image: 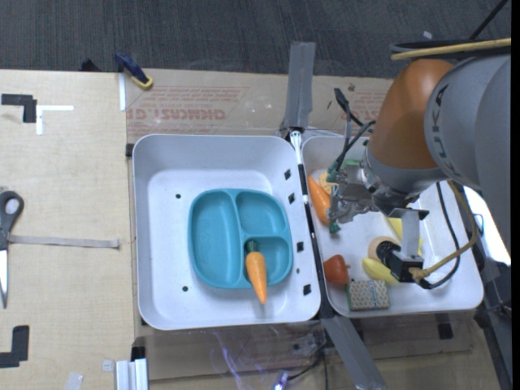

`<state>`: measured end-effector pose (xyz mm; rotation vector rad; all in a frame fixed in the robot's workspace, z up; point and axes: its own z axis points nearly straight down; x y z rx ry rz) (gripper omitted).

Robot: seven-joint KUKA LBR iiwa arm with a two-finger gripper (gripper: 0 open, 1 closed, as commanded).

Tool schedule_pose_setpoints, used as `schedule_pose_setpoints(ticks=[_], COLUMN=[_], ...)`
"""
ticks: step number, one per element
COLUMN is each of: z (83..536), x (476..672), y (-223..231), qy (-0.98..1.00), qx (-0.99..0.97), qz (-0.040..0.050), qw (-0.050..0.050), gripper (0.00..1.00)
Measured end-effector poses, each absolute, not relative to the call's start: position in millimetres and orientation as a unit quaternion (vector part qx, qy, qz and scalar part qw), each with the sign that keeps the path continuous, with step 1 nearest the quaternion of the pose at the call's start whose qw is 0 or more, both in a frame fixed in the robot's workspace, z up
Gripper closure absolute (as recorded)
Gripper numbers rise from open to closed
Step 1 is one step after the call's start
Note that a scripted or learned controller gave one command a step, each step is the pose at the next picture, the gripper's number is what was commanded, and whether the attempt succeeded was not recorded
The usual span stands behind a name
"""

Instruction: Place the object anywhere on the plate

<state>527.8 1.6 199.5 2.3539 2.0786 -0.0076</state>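
Note:
A teal plate [219, 234] with three compartments lies in the left white bin [162, 169]. A toy carrot [257, 274] rests on the plate's lower right compartment, its tip over the plate's front rim. My gripper [341, 214] hangs over the left side of the right bin [463, 291], close to an orange object [318, 197] by the bin's left wall. The arm's grey body and orange band cover the bin's upper part.
The right bin also holds a red object [335, 270], a yellow object [375, 268], a speckled sponge block [369, 296] and a pale round piece [382, 247]. Scissors [6, 226] lie on the bench at far left. A divider [304, 210] separates the bins.

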Motion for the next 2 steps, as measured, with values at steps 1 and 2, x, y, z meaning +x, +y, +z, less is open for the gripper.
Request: schedule_pose_setpoints(ticks=[1, 2], z=[190.3, 190.4], x=[571.6, 571.6], y=[29.7, 29.9], qy=[0.584, 0.584], qx=[0.812, 0.812], qz=[-0.0026, -0.0025], qw=[0.000, 0.000], gripper=[1.00, 0.00])
